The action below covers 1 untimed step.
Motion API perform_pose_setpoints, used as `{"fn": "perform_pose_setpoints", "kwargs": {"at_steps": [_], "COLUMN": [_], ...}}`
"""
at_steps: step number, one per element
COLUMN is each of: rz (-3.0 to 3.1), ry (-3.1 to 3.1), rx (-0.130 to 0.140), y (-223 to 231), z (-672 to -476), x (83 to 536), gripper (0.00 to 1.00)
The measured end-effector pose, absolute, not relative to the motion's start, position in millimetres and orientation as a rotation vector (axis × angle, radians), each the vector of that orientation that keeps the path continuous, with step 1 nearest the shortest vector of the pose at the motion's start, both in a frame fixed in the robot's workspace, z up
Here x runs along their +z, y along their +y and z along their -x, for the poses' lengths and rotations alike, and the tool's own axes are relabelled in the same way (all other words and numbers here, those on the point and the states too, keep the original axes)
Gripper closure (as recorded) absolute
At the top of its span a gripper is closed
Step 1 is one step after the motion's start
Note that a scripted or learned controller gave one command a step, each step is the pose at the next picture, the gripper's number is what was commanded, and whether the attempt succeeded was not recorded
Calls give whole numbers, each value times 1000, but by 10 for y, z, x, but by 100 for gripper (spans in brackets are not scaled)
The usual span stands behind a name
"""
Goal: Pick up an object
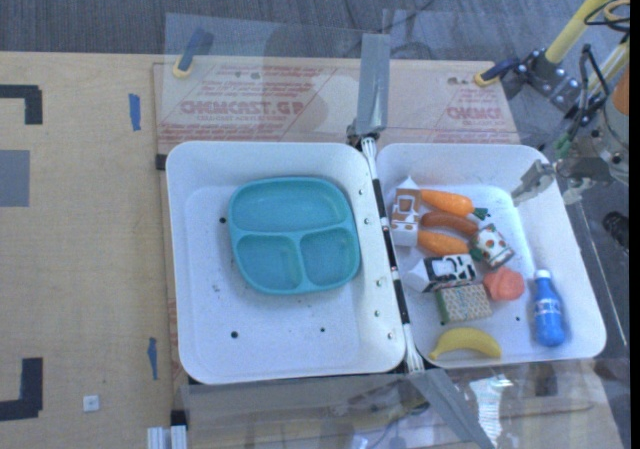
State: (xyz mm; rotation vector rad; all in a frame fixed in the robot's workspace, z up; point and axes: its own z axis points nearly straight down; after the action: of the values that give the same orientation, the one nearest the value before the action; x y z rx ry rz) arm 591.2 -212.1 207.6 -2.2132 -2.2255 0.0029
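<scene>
Left bin [200, 337]: just the teal divided plate [295, 235] sitting in it, three compartments, nothing on it that I can see. A few dark specks on the bin floor, too small to say what they are.

Right bin [585, 277]: all the pickable stuff is here, bunched toward the left and middle.

Carrots: two orange carrots [446, 202] lying roughly side by side near the top of the pile, green tip on the upper one.

Cartons: a small white carton [404, 218] just left of the carrots, and another little box [493, 244] to their right. Print on both is way too blurry to read.

Black and white box [446, 270]: below the carrots, partly tucked against a speckled box [464, 302] just under it.

Red thing [506, 284]: round, reddish, right of the speckled box. Can't tell what it is.

Banana [465, 342]: at the bottom edge of the bin, apart from the pile.

Blue bottle [546, 309]: lying down near the right wall, white cap end pointing up in the view.

Tool [532, 182]: pokes in over the top right corner of the right bin, above the objects and not touching any. Honestly can't tell how it's set, it's a grey blur against the bin wall.

Arm [590, 152]: mostly cut off by the right edge, tangled with cables.

Bench [80, 237]: tan top, black and blue tape marks.
</scene>
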Motion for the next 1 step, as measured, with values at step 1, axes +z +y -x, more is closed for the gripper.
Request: {"fn": "perform_pose_setpoints", "kwargs": {"at_steps": [1], "rz": [2172], "ry": [-2270], "rx": [1], "y": [-1434], "z": [-5991], "x": [914], "gripper": [0]}}
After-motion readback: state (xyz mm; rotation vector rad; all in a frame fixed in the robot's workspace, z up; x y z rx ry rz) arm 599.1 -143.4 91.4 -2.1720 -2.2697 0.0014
